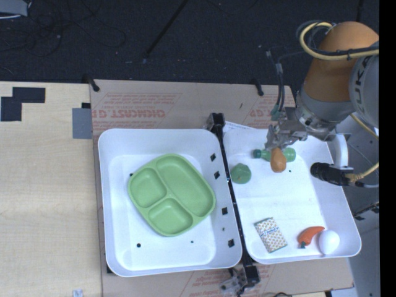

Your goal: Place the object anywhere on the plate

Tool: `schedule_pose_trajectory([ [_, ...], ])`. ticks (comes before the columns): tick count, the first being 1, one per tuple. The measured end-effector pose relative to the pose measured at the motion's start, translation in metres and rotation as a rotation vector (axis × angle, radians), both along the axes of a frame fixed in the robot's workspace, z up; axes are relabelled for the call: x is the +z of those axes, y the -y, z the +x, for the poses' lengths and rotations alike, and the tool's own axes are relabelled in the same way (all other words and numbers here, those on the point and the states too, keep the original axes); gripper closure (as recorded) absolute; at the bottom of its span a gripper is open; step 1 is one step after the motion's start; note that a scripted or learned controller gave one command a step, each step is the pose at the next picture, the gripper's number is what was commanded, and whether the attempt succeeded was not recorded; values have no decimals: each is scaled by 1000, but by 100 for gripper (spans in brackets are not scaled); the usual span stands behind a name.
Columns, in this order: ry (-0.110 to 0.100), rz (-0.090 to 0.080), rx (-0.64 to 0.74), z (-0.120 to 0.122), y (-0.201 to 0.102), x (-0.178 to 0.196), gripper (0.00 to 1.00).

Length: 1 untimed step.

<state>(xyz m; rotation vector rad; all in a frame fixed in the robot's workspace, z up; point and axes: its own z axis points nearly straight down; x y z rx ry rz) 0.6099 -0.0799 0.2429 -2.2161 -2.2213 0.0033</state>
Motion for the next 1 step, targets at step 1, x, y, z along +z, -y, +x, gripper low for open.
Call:
schedule_pose_trajectory([
  [1,0,-1,-1,3,-49,1,100],
])
